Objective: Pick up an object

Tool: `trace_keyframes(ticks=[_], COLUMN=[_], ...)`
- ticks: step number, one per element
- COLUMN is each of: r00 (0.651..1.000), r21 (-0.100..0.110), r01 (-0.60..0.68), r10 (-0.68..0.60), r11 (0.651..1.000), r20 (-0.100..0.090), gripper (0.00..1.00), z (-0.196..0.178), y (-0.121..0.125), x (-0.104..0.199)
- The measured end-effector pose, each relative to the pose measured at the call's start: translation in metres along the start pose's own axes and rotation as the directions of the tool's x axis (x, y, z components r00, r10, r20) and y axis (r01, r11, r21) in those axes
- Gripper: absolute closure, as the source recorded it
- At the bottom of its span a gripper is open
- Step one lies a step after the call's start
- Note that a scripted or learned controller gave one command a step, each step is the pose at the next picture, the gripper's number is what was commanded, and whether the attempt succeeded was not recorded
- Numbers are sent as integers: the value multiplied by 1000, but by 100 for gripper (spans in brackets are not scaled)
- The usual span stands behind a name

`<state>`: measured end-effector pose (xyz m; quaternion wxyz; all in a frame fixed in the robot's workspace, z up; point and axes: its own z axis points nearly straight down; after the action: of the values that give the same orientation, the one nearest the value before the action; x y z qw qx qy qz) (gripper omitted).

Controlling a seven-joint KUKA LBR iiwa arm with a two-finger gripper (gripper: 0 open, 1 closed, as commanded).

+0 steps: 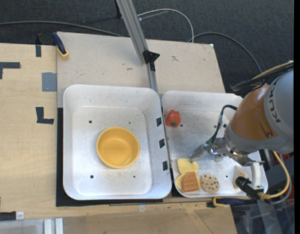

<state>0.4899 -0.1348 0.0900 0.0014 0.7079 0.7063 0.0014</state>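
In the left bin (72, 130) we log one yellow bowl (118, 147), near its middle. In the right bin (198, 99) we log a red pepper (173, 118) by the left wall, plus cheese (187, 166), toast (190, 183) and cookie (209, 183) along the front edge. The claw (201, 152) hangs just above the cheese; whether it is open or closed we cannot tell.
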Motion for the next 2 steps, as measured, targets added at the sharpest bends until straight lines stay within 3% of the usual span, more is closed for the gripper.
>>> trace_keyframes(ticks=[1,2], r00=[1000,1000], r21=[2,0], r01=[4,4], r10=[-4,-4], r11=[1000,1000], r20=[0,1], gripper=[100,100], z=[-10,-70], y=[0,6], x=[1,-4])
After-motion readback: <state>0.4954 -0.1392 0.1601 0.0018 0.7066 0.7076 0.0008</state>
